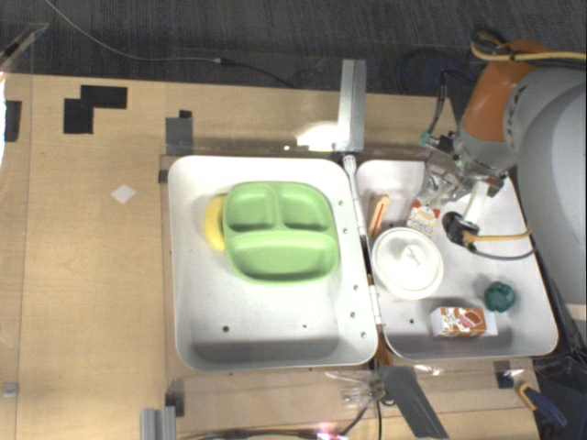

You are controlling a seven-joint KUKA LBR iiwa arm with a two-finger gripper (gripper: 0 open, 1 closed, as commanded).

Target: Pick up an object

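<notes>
Hangs low over the back of the right bin [541, 337], gripper [445, 188], close to the far wall. Open or closed: cannot tell, the tip lost among metal parts and glare.

Nearest candidate for picking: a small red-and-white packet [423, 218] just below the gripper, touching or nearly touching the white round bowl [408, 262]. Possibly a wrapped snack; too small to say.

Risks from here:
- Cramped target. Packet wedged between bowl and an orange stick-like item [377, 213] by the dividing wall; likely to knock the bowl or shove the packet aside instead of closing on it.
- Flat, thin packet on a smooth floor: prone to slipping out or never lifting.
- Black-and-yellow cable [481, 236] draped across the bin beside the wrist; could snag or sweep things on a sideways move.
- Far wall close behind; little margin for a tilted approach.

Open room: bare white floor along the right side of the bin, between the cable and the dark green small object [499, 295]. Easier access there and at the orange printed carton [463, 320], lying alone by the near wall. Left bin [197, 337] mostly taken by a green divided tray [280, 230] with something yellow [213, 223] under its left edge; bare floor in front.
</notes>
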